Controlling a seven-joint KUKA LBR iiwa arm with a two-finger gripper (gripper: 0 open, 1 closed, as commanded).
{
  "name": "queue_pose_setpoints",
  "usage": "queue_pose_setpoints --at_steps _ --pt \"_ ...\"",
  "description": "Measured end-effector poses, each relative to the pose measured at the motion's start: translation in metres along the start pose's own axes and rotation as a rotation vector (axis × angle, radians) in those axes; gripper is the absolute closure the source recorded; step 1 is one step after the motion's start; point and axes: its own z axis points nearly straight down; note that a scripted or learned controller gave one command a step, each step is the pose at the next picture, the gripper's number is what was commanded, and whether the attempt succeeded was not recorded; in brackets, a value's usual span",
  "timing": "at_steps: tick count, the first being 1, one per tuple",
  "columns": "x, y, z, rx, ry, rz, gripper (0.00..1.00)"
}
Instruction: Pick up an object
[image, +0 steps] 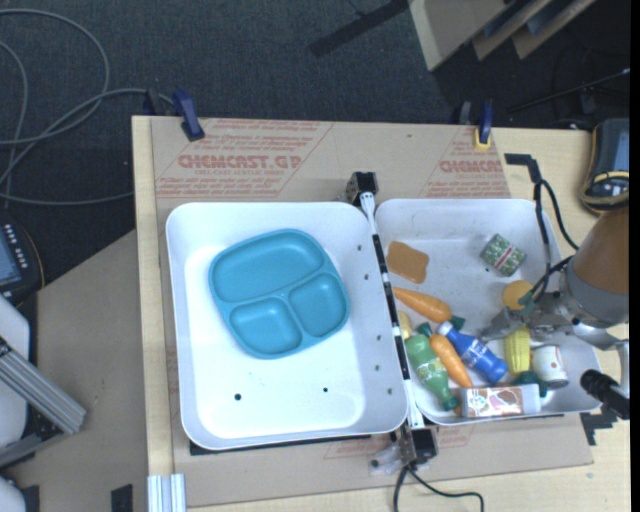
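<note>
The counter (250, 160) carries two white bins pressed side by side, clipped at the seam so neither slides when the arm pushes into them. The left bin (200, 400) holds just a blue divided plate (278, 292), lying flat and well apart from everything else. All the small candidates for picking sit in the right bin (455, 215), and most have crowded into its near half: an orange carrot (424, 301), a green bottle (428, 362), a blue bottle (476, 352), a yellow corn cob (517, 350), and a flat box (495, 401) against the near wall. A tan slab (408, 261) and a small green can (502, 254) lie apart toward the far side, with free space around them. The arm (605, 270) leans in from the right, its gripper (530, 325) low over the bin's right side, just beside the corn and a yellow-orange piece (517, 293). The metal linkage hides the jaws, so I cannot tell whether they are spread or closed, nor whether anything sits between them. Judging by the position, the corn is the likeliest target, though its neighbours touch it closely enough to spoil a grasp.
</note>
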Motion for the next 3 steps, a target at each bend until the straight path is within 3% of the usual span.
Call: queue_pose_setpoints --at_steps 1,2,3 --pt "0.002 0.003 -0.016 -0.009 -0.003 -0.004 1.00" --pt "0.057 0.104 -0.007 -0.014 0.000 -0.015 1.00" --pt "0.125 0.049 -0.112 -0.010 0.000 -0.012 1.00"
